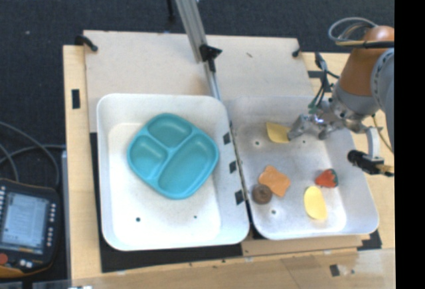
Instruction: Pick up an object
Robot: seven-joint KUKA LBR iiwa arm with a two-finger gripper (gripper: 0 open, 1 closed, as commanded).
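Lying at the tip of the jaws (297, 129) is a pale yellow piece (277, 132), a small wedge-like thing on the floor of the right bin (352, 214). The metal fingertips reach down to its right edge, touching it or very nearly so; whether they are spread or closed I cannot tell from this slant, and nothing shows clearly between them.

Below the jaws and a little to the left sits an orange block (275, 181), with a small brown round piece (261, 194) just beside it at its lower left. Below and to the right of the jaws lies a red piece (326, 179) (it has a bit of green on top), and just beneath that, closer to the bin's near rim, a yellow oval thing (315, 203). All four are well apart from the fingertips.

The arm (362, 82) comes in from the right of the jaws, grey with its orange band above the wrist and cables looping over it.

Far to the left of the jaws, in the left bin (113, 228), rests a teal divided plate (173, 155) with three compartments. Both bins sit side by side on the bench (146, 62), and a slanted aluminium post (186, 2) rises behind them, above and left of the jaws.
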